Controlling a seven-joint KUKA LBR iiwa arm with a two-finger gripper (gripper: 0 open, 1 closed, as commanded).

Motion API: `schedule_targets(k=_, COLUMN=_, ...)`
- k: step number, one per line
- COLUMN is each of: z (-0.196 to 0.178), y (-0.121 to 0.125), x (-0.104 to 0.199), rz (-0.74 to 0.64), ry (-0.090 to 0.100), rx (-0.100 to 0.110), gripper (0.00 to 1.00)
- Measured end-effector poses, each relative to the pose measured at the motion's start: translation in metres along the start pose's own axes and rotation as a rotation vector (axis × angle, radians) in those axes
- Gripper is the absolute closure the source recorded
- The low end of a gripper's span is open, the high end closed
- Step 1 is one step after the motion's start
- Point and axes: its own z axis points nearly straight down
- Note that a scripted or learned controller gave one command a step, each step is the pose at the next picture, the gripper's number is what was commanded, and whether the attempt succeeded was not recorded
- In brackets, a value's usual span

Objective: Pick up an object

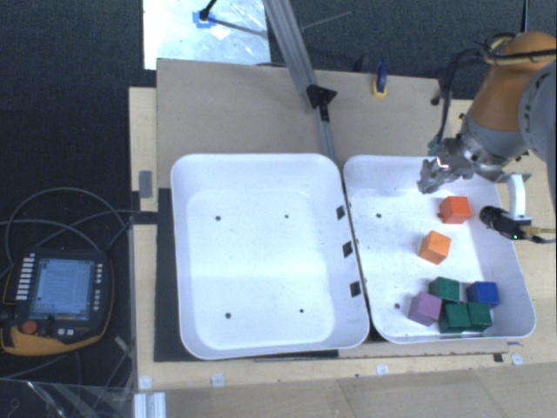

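My gripper (432, 179) hangs over the far part of the right bin (383, 251), pointing down and left from the orange-banded wrist. Nothing shows between its fingers. An orange-red cube (454, 209) lies just below and right of it. A lighter orange cube (435, 246) sits near the bin's middle. At the near right corner are clustered a purple cube (426, 307), a green block (446, 289), a second green block (463, 318) and a blue cube (483, 293).
The left bin (261, 251) stands beside the right one, with black clips along the shared rim. A metal pole (291, 37) slants across the back. A teach pendant (57, 299) lies left of the bench.
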Motion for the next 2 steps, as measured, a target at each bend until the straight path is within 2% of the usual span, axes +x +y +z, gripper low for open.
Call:
schedule_targets(k=1, z=-0.055, y=0.003, x=0.0, rz=0.001, ry=0.0, rx=-0.001, gripper=1.0)
schedule_targets(k=2, z=-0.063, y=-0.014, x=0.043, rz=-0.003, ry=0.003, rx=0.007, gripper=1.0)
